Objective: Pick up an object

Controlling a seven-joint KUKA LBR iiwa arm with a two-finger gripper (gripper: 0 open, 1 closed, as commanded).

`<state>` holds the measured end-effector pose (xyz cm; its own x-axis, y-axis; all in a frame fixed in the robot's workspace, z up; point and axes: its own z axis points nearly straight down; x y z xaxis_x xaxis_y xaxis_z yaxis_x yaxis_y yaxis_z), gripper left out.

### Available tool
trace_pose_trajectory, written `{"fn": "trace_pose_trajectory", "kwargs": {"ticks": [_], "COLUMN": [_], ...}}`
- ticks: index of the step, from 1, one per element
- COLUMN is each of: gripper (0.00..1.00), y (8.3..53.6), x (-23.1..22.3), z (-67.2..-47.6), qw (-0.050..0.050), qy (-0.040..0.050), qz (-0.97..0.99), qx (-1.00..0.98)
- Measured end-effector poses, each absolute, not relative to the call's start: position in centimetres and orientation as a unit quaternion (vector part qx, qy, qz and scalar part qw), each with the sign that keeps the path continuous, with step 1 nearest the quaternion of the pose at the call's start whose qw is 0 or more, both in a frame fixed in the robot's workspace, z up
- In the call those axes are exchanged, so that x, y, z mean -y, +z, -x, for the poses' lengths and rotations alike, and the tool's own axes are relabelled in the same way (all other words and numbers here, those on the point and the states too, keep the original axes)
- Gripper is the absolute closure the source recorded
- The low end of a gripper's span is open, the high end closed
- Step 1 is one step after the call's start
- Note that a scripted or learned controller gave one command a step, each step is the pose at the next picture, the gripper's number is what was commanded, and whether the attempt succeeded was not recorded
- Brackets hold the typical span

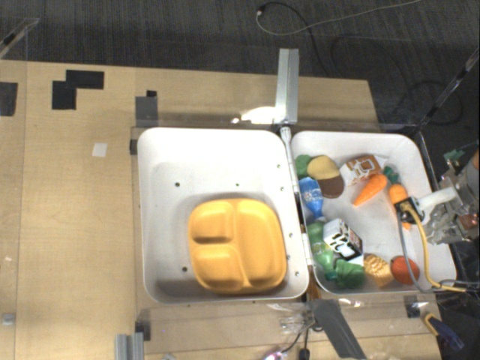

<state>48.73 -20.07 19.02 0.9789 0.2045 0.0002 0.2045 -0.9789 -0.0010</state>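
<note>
1. Two white bins sit side by side on the bench: the left bin [157, 201] and the right bin [409, 150].
2. A yellow tray [236, 243] with compartments lies in the left bin, toward its near side.
3. The right bin holds a cluster of toy foods: a carrot [370, 189], a potato [325, 175], a blue can [310, 194], a carton [344, 240], green pieces [337, 270], a tomato [403, 268] and a bread-like piece [377, 268].
4. The carrot lies near the middle of the right bin, just beside a smaller orange piece [397, 193].
5. The gripper [456, 217] sits at the right edge of the view, just outside the right bin's right wall; whether it is apart or together, I cannot tell.
6. A yellow cable [421, 250] runs down by the right bin's near right corner.
</note>
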Motion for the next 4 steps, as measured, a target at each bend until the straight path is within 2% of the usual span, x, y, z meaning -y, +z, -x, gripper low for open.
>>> {"fn": "trace_pose_trajectory", "kwargs": {"ticks": [1,2,3,4], "gripper": [1.00,1.00,1.00,1.00], "y": [19.9,18.4,19.4,21.8], "x": [17.5,18.2,18.0,10.8], "z": [-56.5,-61.6,-61.6,-61.2], "qw": [0.001,0.001,0.001,0.001], "qy": [0.0012,0.0007,0.0017,0.0006], "qz": [0.994,0.995,0.994,0.991], "qx": [0.106,0.104,0.109,0.134]}}
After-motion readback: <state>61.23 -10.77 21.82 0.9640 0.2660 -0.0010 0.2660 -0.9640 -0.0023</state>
